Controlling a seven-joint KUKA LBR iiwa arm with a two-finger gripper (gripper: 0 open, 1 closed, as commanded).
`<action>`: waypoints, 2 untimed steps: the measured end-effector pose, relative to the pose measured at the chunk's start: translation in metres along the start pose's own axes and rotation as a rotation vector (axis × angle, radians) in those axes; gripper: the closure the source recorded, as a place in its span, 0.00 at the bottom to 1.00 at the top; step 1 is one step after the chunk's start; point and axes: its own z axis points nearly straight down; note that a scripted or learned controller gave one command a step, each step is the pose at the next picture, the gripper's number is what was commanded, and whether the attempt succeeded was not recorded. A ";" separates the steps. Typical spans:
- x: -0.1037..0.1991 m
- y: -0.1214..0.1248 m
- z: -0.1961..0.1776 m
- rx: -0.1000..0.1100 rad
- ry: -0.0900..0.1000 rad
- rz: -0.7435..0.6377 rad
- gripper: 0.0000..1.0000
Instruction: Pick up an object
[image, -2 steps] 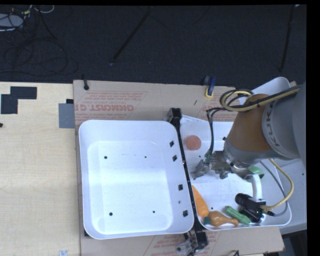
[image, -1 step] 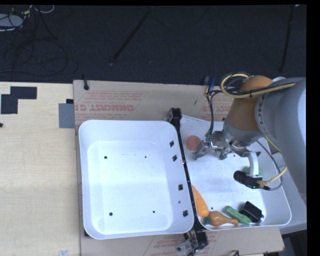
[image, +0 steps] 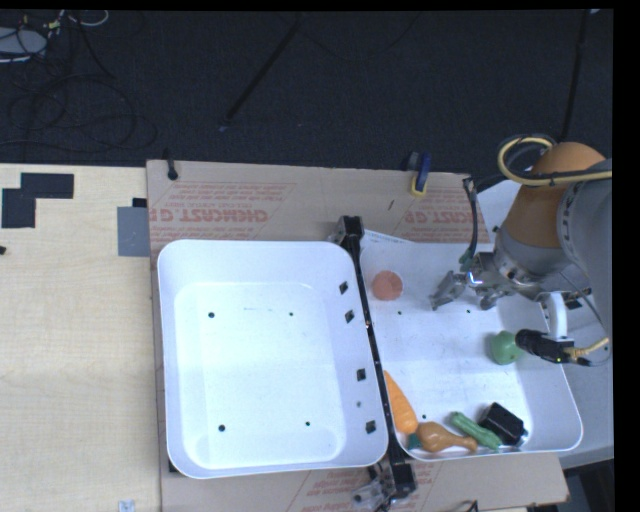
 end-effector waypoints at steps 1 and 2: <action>0.074 0.001 0.002 0.011 0.004 -0.006 0.00; 0.038 0.010 0.000 0.002 0.002 -0.002 0.00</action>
